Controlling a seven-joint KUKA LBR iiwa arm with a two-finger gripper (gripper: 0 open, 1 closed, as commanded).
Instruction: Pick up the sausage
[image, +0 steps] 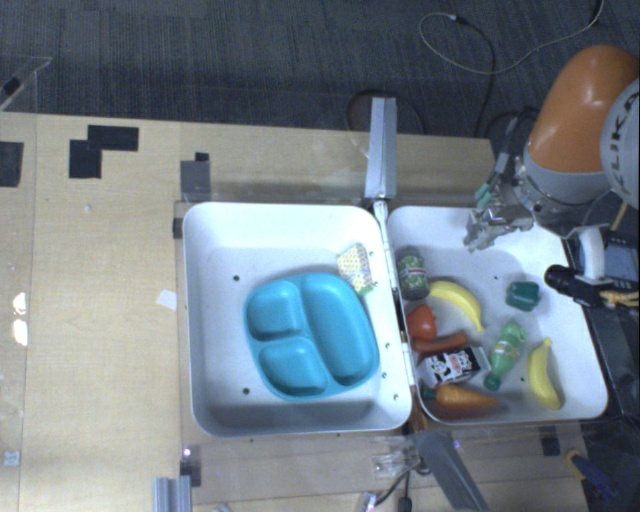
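Camera view: gripper (490, 226) hangs over the right bin's (585, 405) far edge, nothing between its fingers; how wide they stand, cannot tell. Sausage (441, 343) (dark reddish-brown) lies near that bin's left wall, between a tomato (421, 321) and a small carton (447, 367). Left bin (205, 330) holds a blue divided plate (312, 335).

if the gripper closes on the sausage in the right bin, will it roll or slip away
Probably some. The sausage looks smooth and round-sided, so it may roll or squirt from a pinch. It lies packed between the tomato and the small carton, so neighbours would likely shift too.
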